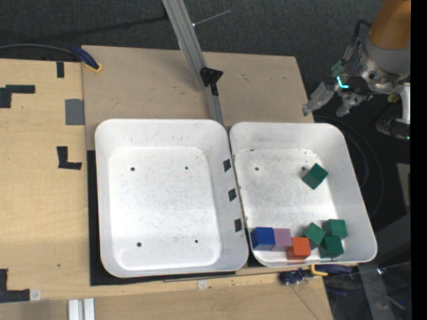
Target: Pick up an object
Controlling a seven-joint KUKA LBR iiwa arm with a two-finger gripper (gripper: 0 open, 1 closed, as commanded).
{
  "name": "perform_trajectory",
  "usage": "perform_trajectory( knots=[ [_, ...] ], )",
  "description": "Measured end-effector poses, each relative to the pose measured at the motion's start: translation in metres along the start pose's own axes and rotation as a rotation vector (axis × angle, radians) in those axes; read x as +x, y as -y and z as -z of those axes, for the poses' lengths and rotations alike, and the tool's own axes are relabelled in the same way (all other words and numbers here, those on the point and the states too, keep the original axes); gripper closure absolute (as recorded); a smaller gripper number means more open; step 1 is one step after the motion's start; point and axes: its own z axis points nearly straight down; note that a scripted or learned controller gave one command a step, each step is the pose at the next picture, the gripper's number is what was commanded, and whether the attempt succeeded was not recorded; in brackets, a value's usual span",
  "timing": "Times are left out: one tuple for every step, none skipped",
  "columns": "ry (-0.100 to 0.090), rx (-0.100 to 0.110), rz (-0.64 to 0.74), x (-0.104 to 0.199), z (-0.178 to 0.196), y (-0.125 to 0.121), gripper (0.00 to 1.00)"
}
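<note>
**Seven blocks in the right bin, all well clear of the fingers**

The fingers (331, 101) hang above and outside the right bin's (287, 133) far right corner. Nearest them, yet well apart and further toward the camera, a lone dark green block (314, 176) lies tilted on the bin floor. The other blocks crowd the bin's near edge, farthest from the fingers: a blue cube (263, 237), a pale purple cube (282, 237) touching it, an orange cube (300, 247) just beside that, then three green blocks (326, 235) bunched in the near right corner, almost straight below the fingers in the picture.
</note>
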Motion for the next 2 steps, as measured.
perform_trajectory(
  knots=[
    [0.003, -0.004, 0.001, 0.0, 0.003, -0.001, 0.0],
    [0.001, 0.001, 0.001, 0.005, -0.045, 0.007, 0.0]
  ],
)
